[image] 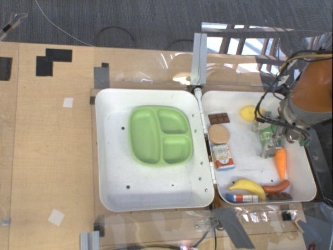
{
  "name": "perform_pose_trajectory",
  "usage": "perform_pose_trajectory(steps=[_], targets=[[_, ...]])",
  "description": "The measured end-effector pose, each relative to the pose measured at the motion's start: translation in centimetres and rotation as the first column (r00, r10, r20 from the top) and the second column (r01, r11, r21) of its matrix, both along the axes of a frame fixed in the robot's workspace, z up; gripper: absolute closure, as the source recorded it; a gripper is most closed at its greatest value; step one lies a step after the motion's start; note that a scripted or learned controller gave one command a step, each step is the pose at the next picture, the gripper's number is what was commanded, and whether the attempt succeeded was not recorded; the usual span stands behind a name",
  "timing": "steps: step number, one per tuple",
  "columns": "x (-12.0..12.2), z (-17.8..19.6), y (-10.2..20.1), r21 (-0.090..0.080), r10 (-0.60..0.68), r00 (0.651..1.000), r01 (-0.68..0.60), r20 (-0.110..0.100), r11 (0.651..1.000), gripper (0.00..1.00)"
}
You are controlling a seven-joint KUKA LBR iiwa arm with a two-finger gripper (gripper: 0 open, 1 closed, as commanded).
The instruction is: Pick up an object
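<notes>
My gripper (pixel 269 149) reaches down into the right bin (pixel 244 171) from the right, just left of an orange carrot (pixel 281 163). A green packet (pixel 266 136) lies partly under the wrist. A yellow lemon (pixel 248 113) sits to the upper left of the gripper. Further left, a brown chocolate bar (pixel 218 119), a round tan cookie (pixel 219 134) and a small red-and-white carton (pixel 222 157) lie in a column. Along the front wall lie a banana (pixel 246 185), a red sausage (pixel 276 186) and a blue-and-red tube (pixel 243 197).
A green divided plate (pixel 159 135) rests in the left bin (pixel 114 186). A metal post (pixel 199 56) stands behind the ridge between the bins. The orange-banded arm (pixel 315 87) and its cables overhang the right bin's far right corner.
</notes>
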State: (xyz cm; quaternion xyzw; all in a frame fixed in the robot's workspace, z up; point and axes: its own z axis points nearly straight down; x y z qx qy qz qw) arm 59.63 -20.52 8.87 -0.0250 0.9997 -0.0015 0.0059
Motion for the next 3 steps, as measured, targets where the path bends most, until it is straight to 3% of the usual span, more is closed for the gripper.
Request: perform_pose_trajectory(steps=[1, 2, 3], targets=[[-4.1, 0.1, -0.1, -0.001, 0.001, 1.0, -0.001, 0.001, 1.0, 0.0], [-3.5, 1.6, -0.1, -0.006, 0.006, 1.0, -0.006, 0.02, 1.0, 1.0], [-0.9, 1.6, 0.1, -0.002, 0.347, 0.938, -0.347, -0.001, 0.938, 1.0]])
